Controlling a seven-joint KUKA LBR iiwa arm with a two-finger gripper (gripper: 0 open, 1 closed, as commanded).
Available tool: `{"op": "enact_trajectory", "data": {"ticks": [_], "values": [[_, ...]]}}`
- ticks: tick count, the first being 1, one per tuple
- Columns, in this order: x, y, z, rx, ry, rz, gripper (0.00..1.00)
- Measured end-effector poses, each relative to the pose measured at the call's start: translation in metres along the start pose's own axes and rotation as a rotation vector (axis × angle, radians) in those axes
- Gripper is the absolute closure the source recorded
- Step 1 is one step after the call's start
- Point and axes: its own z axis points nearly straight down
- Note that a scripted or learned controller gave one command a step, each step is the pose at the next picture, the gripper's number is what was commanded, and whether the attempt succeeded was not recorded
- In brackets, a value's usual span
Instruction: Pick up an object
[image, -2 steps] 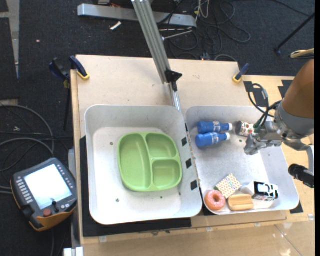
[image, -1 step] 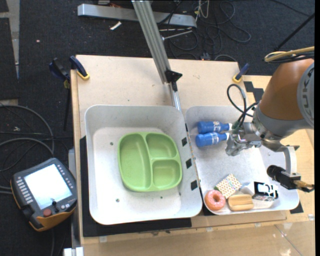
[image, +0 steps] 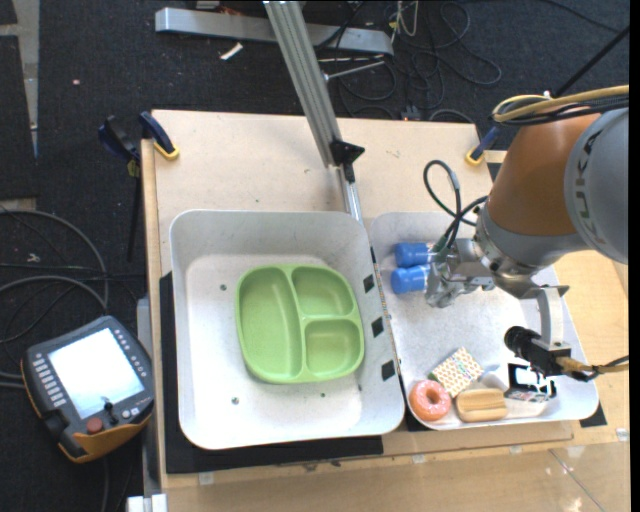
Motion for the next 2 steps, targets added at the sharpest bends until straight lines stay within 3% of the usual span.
{"op": "enact_trajectory", "data": {"ticks": [2], "values": [[0.113, 0.013, -0.023, 0.0, 0.0, 0.0, 1.0]]}}
